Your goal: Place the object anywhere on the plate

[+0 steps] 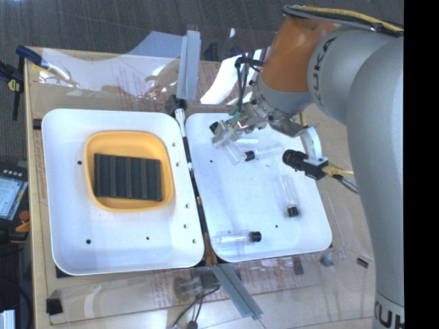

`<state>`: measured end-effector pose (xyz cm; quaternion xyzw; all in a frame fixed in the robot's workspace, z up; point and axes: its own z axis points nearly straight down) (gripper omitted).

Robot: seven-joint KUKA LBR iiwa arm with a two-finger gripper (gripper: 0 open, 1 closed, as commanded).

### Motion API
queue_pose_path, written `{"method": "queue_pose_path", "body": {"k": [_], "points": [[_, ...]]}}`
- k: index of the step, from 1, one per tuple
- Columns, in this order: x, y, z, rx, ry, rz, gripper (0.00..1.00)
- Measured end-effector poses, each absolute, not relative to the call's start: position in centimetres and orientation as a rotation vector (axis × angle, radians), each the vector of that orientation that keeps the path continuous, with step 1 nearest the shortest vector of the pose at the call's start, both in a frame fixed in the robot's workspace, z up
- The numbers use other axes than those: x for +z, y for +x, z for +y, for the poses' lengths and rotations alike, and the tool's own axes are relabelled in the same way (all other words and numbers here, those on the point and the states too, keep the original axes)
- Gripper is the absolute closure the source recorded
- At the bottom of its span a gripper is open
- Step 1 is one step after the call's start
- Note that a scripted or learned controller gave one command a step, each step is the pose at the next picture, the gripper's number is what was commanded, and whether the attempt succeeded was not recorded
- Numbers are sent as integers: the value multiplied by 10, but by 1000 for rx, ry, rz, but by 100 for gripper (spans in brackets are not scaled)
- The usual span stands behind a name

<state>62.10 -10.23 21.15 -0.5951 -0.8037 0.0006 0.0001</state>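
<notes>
Camera view, from big to small: my grey arm (357, 115) reaches in over the right bin (302, 242). Left bin (68, 245) holds the yellow plate (127, 146). My pincer (226, 130) hangs above a clear vial (240, 154) — apart or together, I cannot tell. Two more vials (289, 196) — near the bin's front — lie loose.
</notes>
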Motion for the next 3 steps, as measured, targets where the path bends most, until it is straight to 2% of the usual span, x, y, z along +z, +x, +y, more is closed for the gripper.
{"method": "queue_pose_path", "body": {"k": [1,2,3], "points": [[196,574,-76,4,-1564,-2719,100],[197,574,-76,3,-1564,-2720,0],[192,582,-25,2,-1562,-2723,0]]}}
